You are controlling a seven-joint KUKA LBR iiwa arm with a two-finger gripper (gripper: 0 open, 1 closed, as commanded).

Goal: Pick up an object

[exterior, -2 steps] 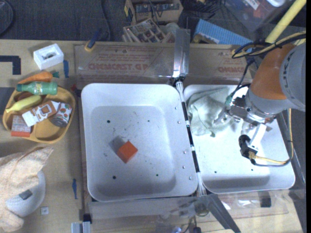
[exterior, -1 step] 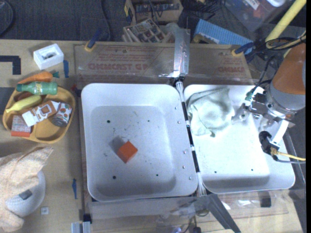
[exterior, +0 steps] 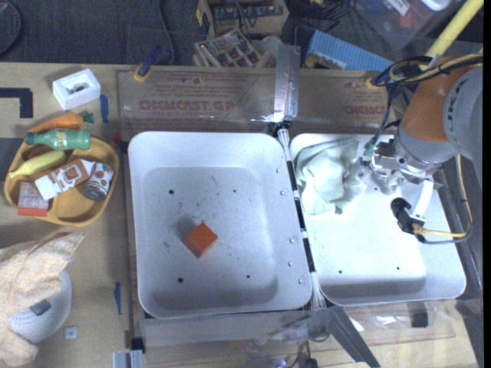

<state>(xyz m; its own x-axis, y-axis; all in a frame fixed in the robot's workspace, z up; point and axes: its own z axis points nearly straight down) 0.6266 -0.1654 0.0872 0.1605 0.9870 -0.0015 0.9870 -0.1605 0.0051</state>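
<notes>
On the bench, two white bins are set side by side. The left bin (exterior: 153,167) is the one where the orange block (exterior: 201,239) is found, lying alone near the middle of the floor. The right bin (exterior: 399,282) is reached into by the grey arm (exterior: 437,117) from the right. The gripper (exterior: 360,167) is seen low over the far left part of that bin, well apart from the block. Whether anything is held cannot be told.

My wooden bench (exterior: 61,282) carries 2 white bins (exterior: 153,159); dark carpet (exterior: 92,14) runs beyond its far edge; a yellow bowl (exterior: 77,209) sits at its left edge.
</notes>
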